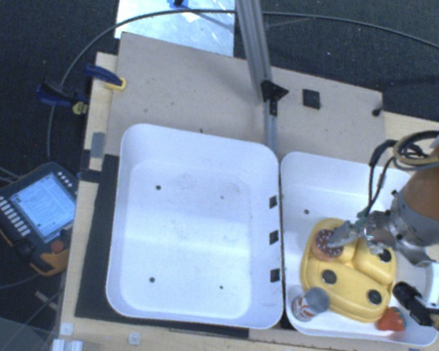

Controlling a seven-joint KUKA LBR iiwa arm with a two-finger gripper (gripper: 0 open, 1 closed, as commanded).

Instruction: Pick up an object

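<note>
In the right bin (301, 184), my gripper (341, 235) sits over the yellow toy (348, 275); can't tell if fingers open/shut, so drop straight & centre b4 closing.

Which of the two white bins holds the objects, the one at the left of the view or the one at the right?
The right bin: it holds the yellow toy, and the gripper is over it.

No text can be read — the lit screen of the handheld pendant (37, 207) left of the counter (208, 94) is too small and blurred to make out.
</note>
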